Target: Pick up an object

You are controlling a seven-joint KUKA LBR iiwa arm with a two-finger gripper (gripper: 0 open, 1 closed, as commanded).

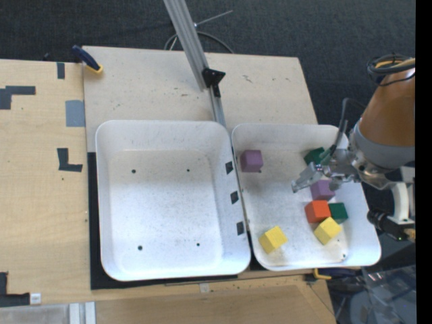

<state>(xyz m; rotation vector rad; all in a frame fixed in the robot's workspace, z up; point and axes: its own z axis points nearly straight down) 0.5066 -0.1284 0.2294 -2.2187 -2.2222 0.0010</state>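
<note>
The left bin (162, 201) sits on the tabletop (40, 181). In the right bin (283, 140) lie a purple cube (252, 160) near the divider, a yellow cube (273, 238), an orange cube (317, 210) touching a green cube (338, 212), and another yellow cube (328, 230). The gripper (312, 176) hovers beside a second purple cube (322, 189); whether its fingers are open or closed cannot be told.

Fingers (312, 176) over blocks, rt bin (283, 262)
</note>
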